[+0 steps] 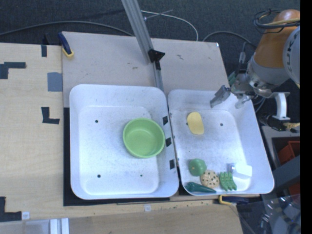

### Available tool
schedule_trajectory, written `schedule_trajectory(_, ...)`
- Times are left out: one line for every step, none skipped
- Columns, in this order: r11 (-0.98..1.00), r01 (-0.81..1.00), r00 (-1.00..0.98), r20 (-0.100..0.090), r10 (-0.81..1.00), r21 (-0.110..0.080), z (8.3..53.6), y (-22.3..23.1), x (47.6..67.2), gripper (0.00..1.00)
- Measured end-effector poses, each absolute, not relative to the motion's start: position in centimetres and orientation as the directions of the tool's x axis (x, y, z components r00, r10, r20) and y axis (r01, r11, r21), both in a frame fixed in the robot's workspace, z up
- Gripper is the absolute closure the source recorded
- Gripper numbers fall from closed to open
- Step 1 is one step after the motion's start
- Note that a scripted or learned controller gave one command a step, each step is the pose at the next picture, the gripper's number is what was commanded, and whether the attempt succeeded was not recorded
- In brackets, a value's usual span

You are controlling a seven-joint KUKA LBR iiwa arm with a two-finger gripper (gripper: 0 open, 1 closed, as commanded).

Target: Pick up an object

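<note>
Even bright overhead light, soft faint shadows, slightly grainy, mild softness throughout

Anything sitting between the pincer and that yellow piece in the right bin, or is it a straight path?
Nothing visible stands in the way. The pincer hovers over the far right corner of the right bin, and the yellow piece lies alone on bare bin floor to its left. The other small items cluster at the near edge, well off that line.

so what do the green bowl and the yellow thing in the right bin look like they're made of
The green bowl looks like moulded plastic: one even colour, smooth matte surface, soft sheen on the rim. The yellow thing seems plastic or rubber, smooth and rounded, possibly toy food; the view is too coarse to be sure.
</note>
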State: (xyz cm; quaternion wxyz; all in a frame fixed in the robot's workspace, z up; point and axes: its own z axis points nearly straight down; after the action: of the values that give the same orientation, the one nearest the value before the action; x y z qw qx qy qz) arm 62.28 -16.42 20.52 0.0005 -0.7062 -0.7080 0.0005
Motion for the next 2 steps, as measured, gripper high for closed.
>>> schedule_trajectory(0.002, 1.000, -0.002, -0.001, 1.000, -0.001, 20.5, -16.4, 62.3, 0.00)
schedule_trajectory(0.002, 1.000, -0.002, 0.000, 1.000, -0.007, 14.7, -16.7, 63.1, 0.00)
